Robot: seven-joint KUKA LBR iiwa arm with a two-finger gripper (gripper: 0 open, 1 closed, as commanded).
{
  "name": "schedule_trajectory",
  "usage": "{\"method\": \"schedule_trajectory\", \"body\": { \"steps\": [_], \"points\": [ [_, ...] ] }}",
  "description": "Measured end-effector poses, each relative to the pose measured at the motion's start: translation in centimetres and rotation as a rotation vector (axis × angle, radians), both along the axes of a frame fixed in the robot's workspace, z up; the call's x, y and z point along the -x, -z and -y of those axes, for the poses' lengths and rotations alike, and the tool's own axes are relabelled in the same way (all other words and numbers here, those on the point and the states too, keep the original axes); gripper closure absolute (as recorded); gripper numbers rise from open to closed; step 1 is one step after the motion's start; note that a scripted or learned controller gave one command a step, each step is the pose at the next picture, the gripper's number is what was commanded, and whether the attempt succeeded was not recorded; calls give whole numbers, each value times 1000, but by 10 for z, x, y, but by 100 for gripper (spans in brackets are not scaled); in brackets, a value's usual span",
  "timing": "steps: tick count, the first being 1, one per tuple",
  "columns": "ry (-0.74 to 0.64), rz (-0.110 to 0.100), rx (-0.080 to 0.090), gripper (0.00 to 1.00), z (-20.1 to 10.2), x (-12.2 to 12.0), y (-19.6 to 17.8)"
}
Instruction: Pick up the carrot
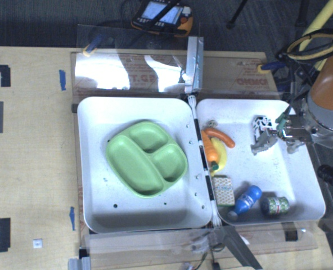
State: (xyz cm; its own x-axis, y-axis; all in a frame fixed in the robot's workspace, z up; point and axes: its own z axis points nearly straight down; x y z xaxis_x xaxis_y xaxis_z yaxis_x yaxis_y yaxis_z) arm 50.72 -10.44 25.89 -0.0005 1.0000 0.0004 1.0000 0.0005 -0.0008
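Carrot (pixel 212 149) lies untouched against the left wall of the right bin (pixel 301 179), beside a banana and a hot dog. The pincer (pixel 266 134) hovers well to its right; whether it is apart or together cannot be told. Grasping remains. Wooden tabletop (pixel 31 151), dark floor beyond.

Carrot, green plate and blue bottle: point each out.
carrot (pixel 212 151), camera view, middle of its body.
green plate (pixel 146 158), camera view, central ridge between compartments.
blue bottle (pixel 247 199), camera view, its body.
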Motion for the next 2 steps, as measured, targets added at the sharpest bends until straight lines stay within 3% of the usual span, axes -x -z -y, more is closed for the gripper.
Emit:
{"method": "schedule_trajectory", "body": {
  "steps": [1,2],
  "points": [
    [-355,0,-1,0,-38,-19,74],
    [-389,4,1,0,-4,-110,108]
  ]
}}
